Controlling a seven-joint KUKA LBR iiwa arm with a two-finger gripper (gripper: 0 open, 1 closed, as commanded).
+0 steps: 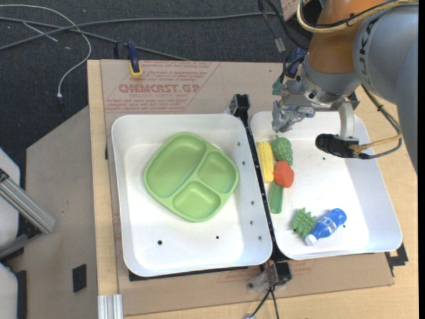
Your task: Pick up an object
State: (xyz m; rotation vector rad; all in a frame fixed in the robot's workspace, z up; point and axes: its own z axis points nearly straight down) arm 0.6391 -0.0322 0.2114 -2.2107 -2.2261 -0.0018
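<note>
Gripper [285, 121] low over the toy cluster, right of centre frame; I can't tell its state.

My worry: the smooth yellow corn [265, 161], knobbly green vegetable [283, 150] and glossy orange piece [284, 174] sit touching along the right bin [372, 198] wall, so crowded, rounded plastic could slip or deflect my grasp.

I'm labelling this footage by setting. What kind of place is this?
Probably a robotics lab test bench: a grey arm over two white bins, toy food like plastic corn, and loose cables on dark carpet.
</note>
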